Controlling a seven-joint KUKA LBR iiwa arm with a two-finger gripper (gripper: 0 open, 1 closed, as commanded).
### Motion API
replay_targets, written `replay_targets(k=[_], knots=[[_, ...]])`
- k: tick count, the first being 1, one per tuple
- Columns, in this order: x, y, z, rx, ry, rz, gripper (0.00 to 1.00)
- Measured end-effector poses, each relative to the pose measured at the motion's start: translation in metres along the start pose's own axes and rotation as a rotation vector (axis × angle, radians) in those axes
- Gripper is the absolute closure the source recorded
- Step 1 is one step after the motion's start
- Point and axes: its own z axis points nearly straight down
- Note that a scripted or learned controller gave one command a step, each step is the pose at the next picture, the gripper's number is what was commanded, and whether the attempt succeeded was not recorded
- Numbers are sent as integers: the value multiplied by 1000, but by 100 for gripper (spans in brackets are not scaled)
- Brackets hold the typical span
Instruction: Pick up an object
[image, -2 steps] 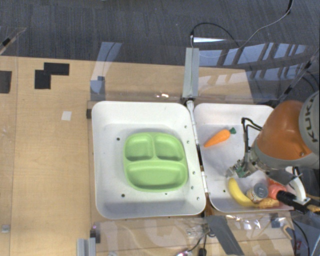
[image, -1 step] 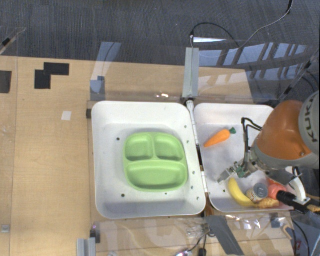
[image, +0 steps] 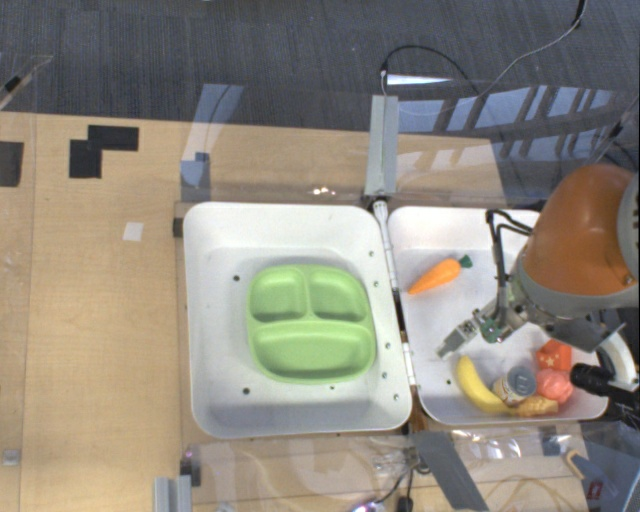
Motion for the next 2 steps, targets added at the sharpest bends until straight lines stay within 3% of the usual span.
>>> replay_targets(k=[1,2], knots=[[-52,-27,94,-10,-11,66,0],[-52,-24,83,-16,-13,67,100]])
